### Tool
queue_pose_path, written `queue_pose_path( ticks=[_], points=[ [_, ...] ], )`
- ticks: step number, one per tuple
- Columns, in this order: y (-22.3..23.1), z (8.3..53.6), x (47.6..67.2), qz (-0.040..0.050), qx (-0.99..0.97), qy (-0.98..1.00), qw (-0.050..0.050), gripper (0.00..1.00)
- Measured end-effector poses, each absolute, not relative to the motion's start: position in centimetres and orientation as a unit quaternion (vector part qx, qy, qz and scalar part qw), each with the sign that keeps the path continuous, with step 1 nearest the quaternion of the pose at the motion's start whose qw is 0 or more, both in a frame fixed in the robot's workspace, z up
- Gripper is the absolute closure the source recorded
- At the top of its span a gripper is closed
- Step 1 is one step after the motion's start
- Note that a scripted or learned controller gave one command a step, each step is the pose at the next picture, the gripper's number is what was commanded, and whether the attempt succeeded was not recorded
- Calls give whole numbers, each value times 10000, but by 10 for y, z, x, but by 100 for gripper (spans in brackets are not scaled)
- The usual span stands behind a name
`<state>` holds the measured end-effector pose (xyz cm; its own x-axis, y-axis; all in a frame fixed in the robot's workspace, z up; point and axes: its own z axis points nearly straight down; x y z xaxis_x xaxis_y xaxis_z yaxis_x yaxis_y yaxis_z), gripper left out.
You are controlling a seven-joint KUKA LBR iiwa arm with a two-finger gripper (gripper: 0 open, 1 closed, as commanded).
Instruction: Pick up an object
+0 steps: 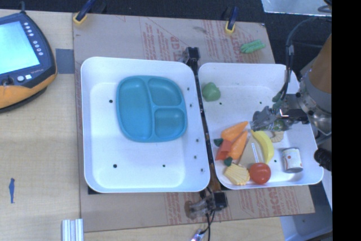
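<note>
Camera view puts the toy food nearest you, along the front of the right bin (256,71): a corn cob (237,174), a tomato (259,172) and a small tin can (291,159). Just behind them lie a banana (264,145) and two carrots (236,138). Over the banana's far end hangs the gripper (269,119), low in the bin; you cannot tell from this slant how its pincer stands, and nothing shows held in it. You would judge this the approach step, with no object picked yet. Next calls for settling squarely over one piece, likely the banana, before closing. Farther back sits a green lime (211,91), and the left bin (90,121) carries a blue divided plate (151,108).
</note>
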<state>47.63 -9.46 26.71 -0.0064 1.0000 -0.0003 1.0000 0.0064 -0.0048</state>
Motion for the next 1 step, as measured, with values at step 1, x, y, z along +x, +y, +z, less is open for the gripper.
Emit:
queue_pose_path(
  ticks=[1],
  points=[
    [-70,264,477,18,-7047,-7095,21,100]
  ],
)
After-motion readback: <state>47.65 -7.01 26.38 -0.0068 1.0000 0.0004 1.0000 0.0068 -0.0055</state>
